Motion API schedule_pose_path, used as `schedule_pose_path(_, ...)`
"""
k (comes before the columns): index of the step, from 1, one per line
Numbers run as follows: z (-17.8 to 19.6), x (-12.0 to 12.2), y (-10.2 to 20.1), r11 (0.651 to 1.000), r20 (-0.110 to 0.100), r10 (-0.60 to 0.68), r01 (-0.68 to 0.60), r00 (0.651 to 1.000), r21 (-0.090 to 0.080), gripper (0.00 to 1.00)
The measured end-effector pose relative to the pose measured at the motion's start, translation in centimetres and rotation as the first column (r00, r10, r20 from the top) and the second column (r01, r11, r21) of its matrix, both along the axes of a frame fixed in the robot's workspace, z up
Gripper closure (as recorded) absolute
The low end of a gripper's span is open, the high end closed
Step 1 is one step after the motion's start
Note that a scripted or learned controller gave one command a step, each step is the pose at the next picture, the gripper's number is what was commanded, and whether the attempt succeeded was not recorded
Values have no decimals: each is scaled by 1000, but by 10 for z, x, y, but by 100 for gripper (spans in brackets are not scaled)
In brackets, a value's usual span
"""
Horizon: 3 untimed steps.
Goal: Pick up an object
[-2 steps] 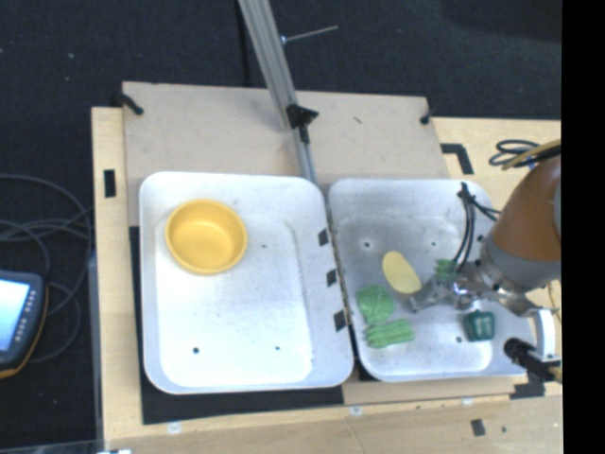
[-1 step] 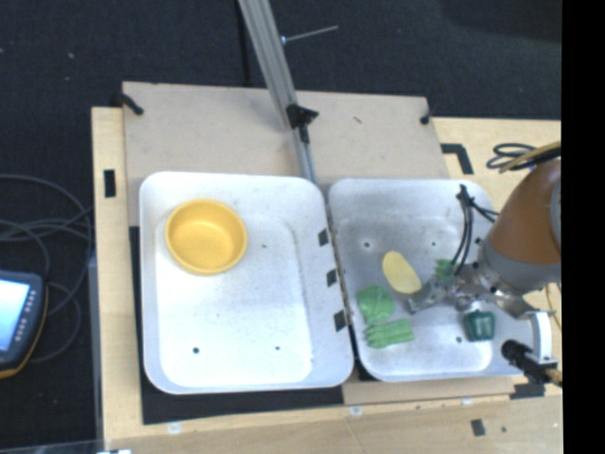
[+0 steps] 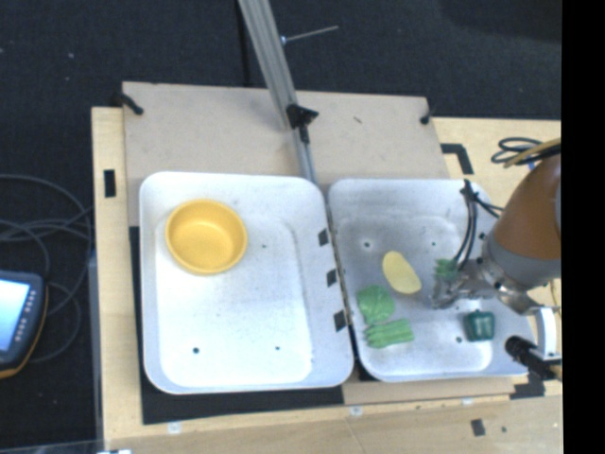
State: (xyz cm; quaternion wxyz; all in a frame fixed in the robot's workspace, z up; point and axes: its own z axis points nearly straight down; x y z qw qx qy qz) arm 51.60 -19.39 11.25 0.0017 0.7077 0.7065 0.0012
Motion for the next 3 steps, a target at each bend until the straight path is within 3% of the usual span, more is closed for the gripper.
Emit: schedule_pose_path(3,140,-3,-2,1000,1,2,-2,1000,-1,100)
